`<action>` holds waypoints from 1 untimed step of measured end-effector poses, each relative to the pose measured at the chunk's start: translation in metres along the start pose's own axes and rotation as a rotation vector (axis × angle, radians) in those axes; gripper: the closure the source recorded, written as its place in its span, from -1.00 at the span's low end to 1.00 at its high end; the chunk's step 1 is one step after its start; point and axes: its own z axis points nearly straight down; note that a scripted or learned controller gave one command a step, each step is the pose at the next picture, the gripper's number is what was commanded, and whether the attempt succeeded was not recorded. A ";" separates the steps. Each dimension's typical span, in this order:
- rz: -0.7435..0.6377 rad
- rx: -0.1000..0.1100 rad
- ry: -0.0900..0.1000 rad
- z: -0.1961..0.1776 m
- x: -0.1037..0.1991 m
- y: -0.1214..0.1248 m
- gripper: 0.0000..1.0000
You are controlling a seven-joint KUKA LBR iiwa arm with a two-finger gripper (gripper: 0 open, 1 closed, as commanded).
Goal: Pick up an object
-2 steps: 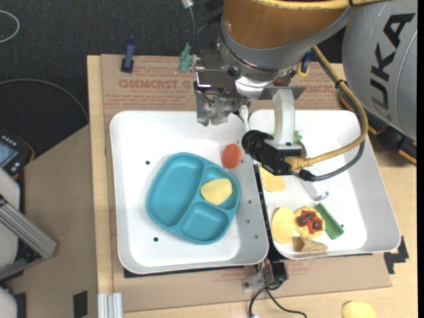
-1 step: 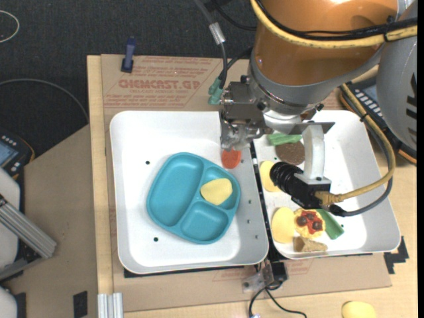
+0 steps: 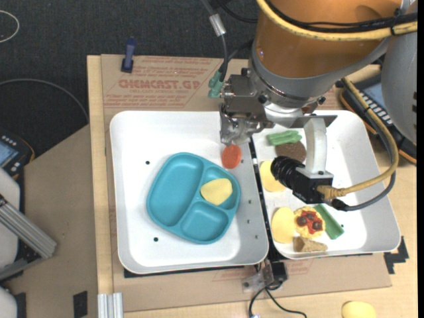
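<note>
Gripper [image 3: 232, 138] sits low at left bin's [image 3: 126, 177] right edge, w/ red piece [image 3: 231, 156] just below it. Fingers: can't tell if spread or pinching. Looks like grasp step; next needs clean lift. Blue tray [image 3: 169, 197] w/ yellow piece [image 3: 216, 191] close by, bin wall crowds. Right bin [image 3: 374, 197] has more food.

1 arm, reaching in from upper right. Orange band [image 3: 324, 25] fills the top of view, grey wrist ring just below it. Gripper [image 3: 233, 138] points down at the inner edge of the left bin. Metal finger assembly visible beneath the wrist. Black cables and a yellow hose trail off the wrist's right side.
</note>
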 end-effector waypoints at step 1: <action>0.007 -0.005 -0.001 -0.024 -0.068 -0.003 1.00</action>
